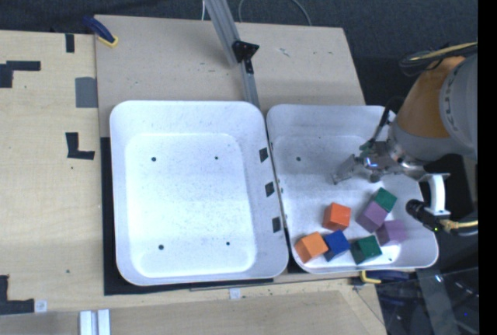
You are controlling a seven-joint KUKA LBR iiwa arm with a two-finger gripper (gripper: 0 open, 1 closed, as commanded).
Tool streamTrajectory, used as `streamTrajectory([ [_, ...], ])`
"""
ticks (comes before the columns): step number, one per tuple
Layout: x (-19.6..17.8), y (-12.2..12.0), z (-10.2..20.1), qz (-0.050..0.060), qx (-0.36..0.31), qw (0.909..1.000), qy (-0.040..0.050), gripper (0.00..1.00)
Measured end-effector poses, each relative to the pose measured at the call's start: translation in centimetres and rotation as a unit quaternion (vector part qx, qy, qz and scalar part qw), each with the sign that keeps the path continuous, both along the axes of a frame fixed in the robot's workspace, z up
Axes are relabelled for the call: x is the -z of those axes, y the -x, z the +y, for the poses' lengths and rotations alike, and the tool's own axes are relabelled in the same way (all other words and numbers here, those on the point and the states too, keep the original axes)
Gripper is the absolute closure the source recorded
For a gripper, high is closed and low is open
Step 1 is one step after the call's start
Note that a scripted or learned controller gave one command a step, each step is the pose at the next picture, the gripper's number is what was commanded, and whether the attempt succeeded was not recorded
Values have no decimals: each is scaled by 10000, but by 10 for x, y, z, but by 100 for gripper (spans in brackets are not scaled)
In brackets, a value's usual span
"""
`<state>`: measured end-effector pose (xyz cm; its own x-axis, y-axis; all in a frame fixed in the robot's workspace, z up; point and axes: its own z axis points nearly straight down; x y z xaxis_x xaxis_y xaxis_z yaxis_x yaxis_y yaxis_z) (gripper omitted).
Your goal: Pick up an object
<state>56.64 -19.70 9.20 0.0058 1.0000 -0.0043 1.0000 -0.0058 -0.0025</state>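
hand (351, 170) low in right bin (311, 123), over bare floor, fingers spread, grasping nothing | blocks clustered at bin's near side, apart from hand: two orange blocks (337, 214), blue block (336, 242), two green blocks (365, 249), two purple blocks (376, 214) | left bin (124, 123) beside it on desk (155, 54)

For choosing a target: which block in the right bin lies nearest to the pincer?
The green block, uppermost of the cluster, just below the pincer; the other blocks lie lower.

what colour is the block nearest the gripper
Green, just below the gripper in the right bin; camera view.
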Motion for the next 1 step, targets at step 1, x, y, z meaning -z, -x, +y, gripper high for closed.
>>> streamTrajectory([
  [1,-26,56,-10,3,-12,10000,-14,0],
])
